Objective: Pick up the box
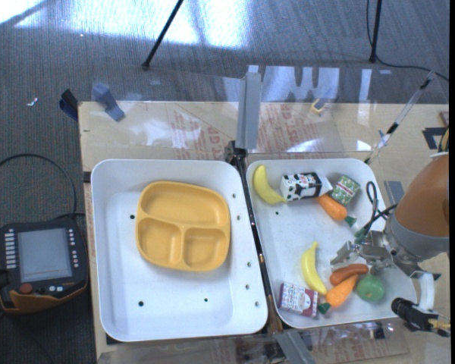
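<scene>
You look down from a single fixed camera mounted above the desk [167,127], tilted so the far edge sits toward the top of the frame and the near edge toward the bottom. It stands far enough back that you take in both white bins whole: the left bin [114,302] and the right bin [288,233], side by side across the middle. Beyond the desk you see grey carpeted floor [45,74] along the top and left, with a teach pendant [39,268] lying on it. The arm [428,203] enters your frame from the right edge.
</scene>
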Motion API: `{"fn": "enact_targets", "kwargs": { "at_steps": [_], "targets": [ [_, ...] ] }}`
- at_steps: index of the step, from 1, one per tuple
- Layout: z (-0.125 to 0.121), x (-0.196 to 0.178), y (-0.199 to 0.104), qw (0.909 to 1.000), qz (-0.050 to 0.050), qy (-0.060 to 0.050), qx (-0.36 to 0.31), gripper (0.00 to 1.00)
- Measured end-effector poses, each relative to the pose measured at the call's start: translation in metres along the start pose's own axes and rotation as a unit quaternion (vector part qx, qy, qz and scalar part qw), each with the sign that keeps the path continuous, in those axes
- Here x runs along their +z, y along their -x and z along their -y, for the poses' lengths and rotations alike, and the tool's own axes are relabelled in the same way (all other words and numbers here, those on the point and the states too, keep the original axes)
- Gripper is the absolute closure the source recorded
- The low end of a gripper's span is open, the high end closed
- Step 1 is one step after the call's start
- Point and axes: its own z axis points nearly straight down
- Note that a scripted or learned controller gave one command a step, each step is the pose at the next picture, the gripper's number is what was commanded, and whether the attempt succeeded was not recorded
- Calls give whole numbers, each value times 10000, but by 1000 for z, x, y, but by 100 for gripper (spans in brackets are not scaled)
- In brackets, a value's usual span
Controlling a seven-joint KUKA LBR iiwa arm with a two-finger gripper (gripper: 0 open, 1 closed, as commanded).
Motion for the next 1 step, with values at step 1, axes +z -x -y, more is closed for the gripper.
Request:
{"fn": "enact_targets", "kwargs": {
  "at_steps": [1],
  "targets": [
    [1, -6, 2, 10000, -13, -34, 42, 100]
  ]
}}
